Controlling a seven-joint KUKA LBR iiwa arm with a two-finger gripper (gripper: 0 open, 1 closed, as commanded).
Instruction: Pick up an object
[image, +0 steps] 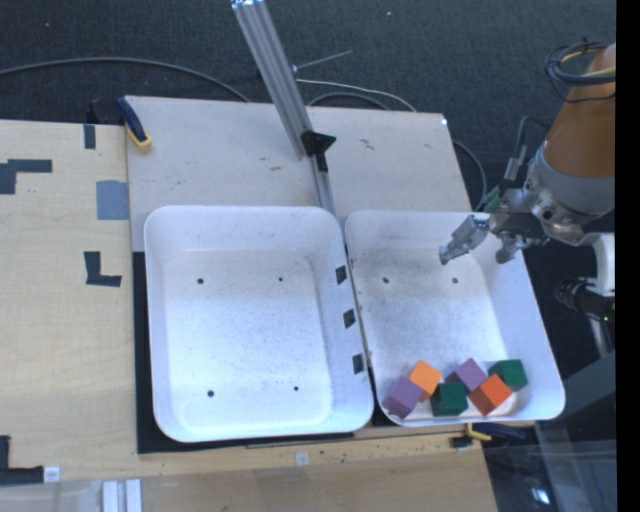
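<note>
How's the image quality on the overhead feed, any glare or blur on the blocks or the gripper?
Camera view: lighting is even, shadows soft; the white right bin looks bright but not blown out; the blocks in its near corner are slightly soft yet their colours read clearly; the gripper is blurred, small detail lost.

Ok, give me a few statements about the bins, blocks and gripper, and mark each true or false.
1. The blocks sit in the right bin. True.
2. The blocks are spread across the left bin. False: they are clustered at the right bin's near edge.
3. The gripper holds an orange block. False: nothing is between its fingers; it is above the right bin's far side, away from the blocks.
4. Two blocks are green. True.
5. Every block is purple. False: some are orange and green too.
</note>
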